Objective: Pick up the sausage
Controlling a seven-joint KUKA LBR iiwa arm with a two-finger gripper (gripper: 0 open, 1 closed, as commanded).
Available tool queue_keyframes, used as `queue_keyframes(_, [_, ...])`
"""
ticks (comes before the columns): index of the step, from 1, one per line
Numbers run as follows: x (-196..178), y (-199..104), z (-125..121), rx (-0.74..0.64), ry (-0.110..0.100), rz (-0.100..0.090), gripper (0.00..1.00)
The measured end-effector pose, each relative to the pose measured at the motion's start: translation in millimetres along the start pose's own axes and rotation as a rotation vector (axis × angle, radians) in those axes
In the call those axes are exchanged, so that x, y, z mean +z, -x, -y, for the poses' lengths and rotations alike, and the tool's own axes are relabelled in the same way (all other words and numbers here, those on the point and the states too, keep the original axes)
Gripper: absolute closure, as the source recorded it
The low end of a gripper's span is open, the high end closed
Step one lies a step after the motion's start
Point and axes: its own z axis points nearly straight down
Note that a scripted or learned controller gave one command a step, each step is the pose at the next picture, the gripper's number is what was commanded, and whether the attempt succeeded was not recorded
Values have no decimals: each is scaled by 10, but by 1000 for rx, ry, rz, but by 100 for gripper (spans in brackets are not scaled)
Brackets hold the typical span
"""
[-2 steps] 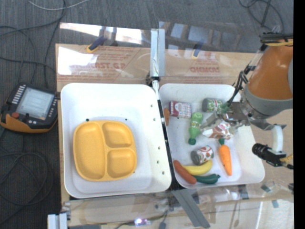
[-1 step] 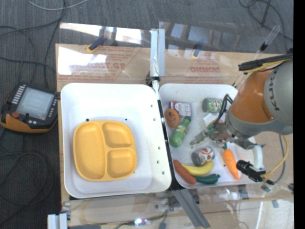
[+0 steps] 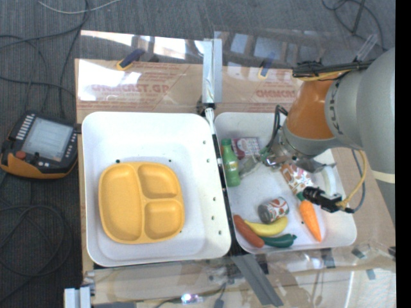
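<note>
- Nothing of the pick is done yet, as far as I can judge: the sausage [image 3: 248,231] lies on the floor of the right bin [image 3: 339,235], in its near left corner, and nothing lifts it.
- It rests just beside the banana [image 3: 268,226], touching or nearly touching its left end, with a green vegetable [image 3: 279,240] close by on its right along the near wall.
- My hand [image 3: 277,158] is low over the far half of that same bin, near a green bottle [image 3: 229,163] and a small packet [image 3: 246,147], well apart from the sausage.
- Whether my hand is wide or narrow I cannot tell; the wrist and its orange band hide that part.
- Left to do, by my reckoning: travel toward the near left corner, come down over the sausage, close on it without catching the banana, and raise it.
- One yellow tray [image 3: 141,201] sits in the left bin [image 3: 103,126], a carrot [image 3: 311,219] at the right bin's near right.
</note>
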Motion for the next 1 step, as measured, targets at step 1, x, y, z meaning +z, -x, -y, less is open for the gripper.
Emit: queue_keyframes(1, [29,509,-710,-381,-17,-19,0])
